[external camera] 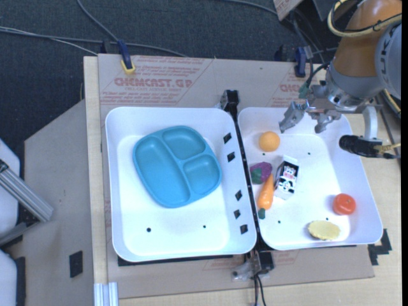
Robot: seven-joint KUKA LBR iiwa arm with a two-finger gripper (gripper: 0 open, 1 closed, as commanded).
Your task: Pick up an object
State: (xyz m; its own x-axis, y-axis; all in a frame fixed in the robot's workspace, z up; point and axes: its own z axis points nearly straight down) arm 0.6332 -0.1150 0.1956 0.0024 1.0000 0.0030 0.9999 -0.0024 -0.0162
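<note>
Two white bins sit side by side on a board of brown cardboard (159,75) printed in red with "CHEMCAST GP". Nearest in the right bin (363,190) lie a pale yellow piece (324,229) and a red-orange round fruit (344,204); an orange carrot (266,195), a purple lump (260,171) and a small black-and-white carton (287,178) whose print is too small to read lie toward the divider, with an orange ball (269,141) beyond. The left bin (121,190) holds a blue divided tray (176,165). Above the right bin's far edge hangs the gripper (308,121), fingers spread apart, clasping nothing. Dark carpet and cables lie behind; the arm's upper part is cut off.
</note>
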